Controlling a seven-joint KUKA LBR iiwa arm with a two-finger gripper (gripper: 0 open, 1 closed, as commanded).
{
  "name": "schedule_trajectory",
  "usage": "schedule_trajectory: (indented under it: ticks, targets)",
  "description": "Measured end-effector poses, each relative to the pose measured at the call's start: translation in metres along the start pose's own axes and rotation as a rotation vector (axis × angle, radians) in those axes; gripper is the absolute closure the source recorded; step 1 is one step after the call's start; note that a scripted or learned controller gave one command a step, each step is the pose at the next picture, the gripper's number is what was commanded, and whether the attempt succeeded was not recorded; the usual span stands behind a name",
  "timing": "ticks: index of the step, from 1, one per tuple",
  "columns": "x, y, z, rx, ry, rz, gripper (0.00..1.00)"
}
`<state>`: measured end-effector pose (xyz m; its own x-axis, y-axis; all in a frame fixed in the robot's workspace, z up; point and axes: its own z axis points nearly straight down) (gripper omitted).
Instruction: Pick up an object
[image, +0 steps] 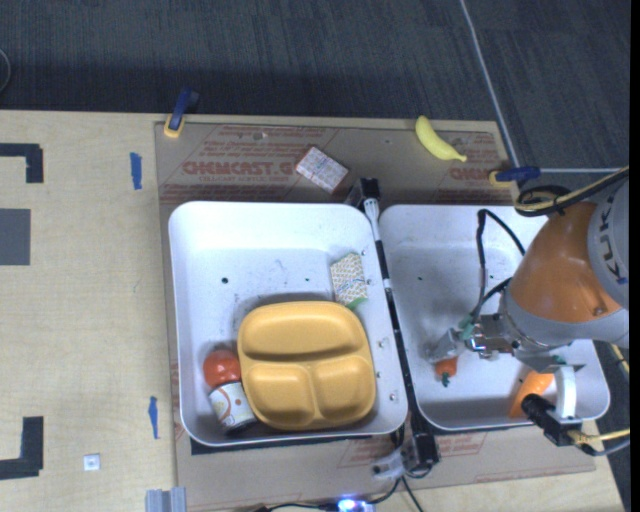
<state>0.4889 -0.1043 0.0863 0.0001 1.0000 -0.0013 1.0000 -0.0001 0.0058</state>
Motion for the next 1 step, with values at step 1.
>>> schedule_trajectory:
  ticks: [1]
  targets:
    - [0.0122,-0.0076,0.0001,0.001,0.001,0.000,0.00]
